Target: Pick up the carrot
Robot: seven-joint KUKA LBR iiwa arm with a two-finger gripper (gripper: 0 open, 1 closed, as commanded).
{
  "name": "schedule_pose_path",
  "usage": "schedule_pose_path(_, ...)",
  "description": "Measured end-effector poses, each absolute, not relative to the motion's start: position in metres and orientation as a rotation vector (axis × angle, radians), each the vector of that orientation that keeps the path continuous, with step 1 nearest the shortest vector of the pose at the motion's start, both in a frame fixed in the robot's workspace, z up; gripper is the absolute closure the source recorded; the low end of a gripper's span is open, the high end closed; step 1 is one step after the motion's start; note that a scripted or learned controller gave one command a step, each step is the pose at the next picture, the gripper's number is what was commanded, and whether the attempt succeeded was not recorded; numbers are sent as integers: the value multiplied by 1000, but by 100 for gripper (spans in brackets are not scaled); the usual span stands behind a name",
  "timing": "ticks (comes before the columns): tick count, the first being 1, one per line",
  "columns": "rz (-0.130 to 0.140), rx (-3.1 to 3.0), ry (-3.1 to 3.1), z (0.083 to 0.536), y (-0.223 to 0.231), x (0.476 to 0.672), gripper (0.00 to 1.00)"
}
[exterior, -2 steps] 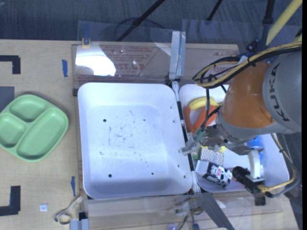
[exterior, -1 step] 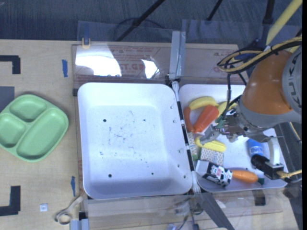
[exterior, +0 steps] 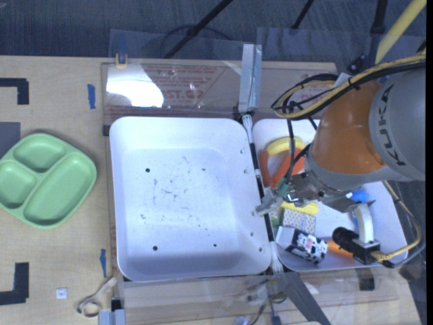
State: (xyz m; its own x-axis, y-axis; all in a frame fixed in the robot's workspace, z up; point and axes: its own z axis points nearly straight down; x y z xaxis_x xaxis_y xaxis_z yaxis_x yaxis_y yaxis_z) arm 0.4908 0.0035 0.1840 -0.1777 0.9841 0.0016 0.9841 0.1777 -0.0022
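1. Reach step: I've got the claw [exterior: 277, 205] low in the right bin [exterior: 392, 212], at its left edge.
2. Carrot [exterior: 281, 170] lies just beyond, touching a yellow ring [exterior: 279, 146].
3. Claw state: cannot tell.
4. Next: shift farther, over the carrot.

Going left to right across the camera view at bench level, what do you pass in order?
Green divided plate → left white bin → hand at the right bin's left edge, beside the carrot → grey arm with orange band above the right white bin.
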Motion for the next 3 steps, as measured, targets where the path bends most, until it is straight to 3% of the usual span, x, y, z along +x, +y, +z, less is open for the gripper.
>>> schedule_pose_path(1, -2, -1806, -2573, 185, -32, 609, 0)
schedule_pose_path(2, -3, -1747, -2618, 86, -107, 646, 0)
schedule_pose_path(3, -4, -1938, -2475, 86, -124, 595, 0)
